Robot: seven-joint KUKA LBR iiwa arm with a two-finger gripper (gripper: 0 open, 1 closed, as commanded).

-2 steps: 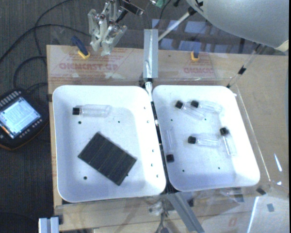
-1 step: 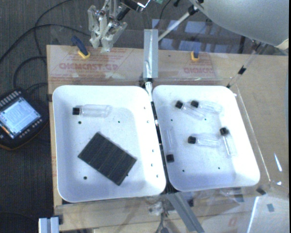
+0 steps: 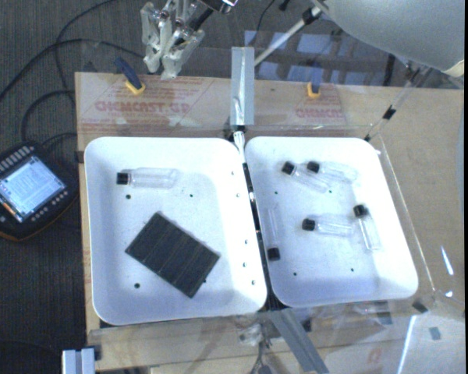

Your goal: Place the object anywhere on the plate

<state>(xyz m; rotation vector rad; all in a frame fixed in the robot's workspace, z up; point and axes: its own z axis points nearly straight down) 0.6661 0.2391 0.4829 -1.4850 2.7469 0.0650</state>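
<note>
Gripper (image 3: 165, 41) at upper left of frame, above the bench's far edge, well apart from both bins; can't tell its state. Left bin (image 3: 101, 232) has a dark ribbed plate (image 3: 172, 254) lying flat at lower centre, turned diagonally, plus one clear vial w/ black cap (image 3: 146, 178) near upper left, apart from plate. Right bin (image 3: 390, 240) has several more capped vials (image 3: 327, 226) scattered across it, one (image 3: 272, 236) along left wall. Teach pendant (image 3: 23, 189) at left edge of frame.
</note>
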